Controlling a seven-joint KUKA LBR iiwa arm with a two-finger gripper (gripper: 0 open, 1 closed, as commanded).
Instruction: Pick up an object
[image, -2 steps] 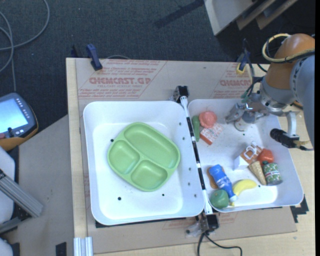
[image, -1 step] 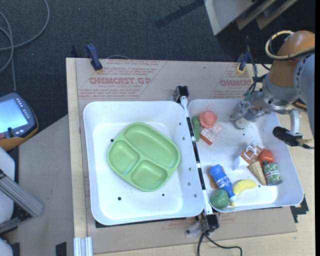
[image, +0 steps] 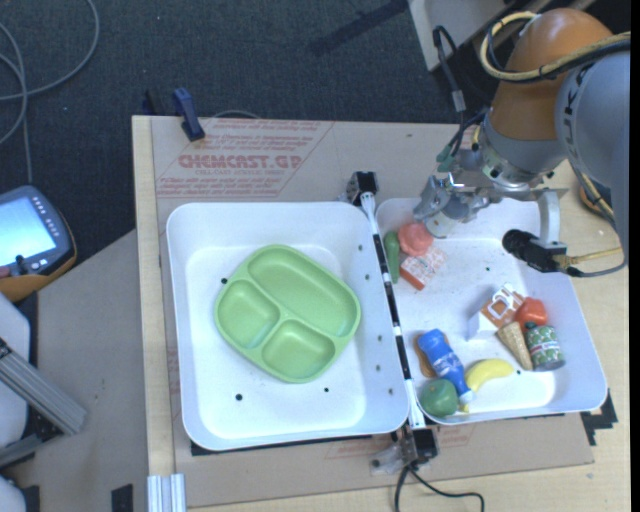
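Note:
My gripper hangs over the far left part of the right bin, just above and to the right of a round red-orange toy. A red-and-white packet lies right below that toy, and a dark green piece lies against the bin's left wall. Nearer the front lie a blue bottle, a yellow banana and a green ball. At the right sit a small carton, a cone, a red piece and a green can.
The left bin holds a light green divided plate. A black clamp sits at the far end of the wall between the bins. Bare white floor lies in the right bin's middle and far right.

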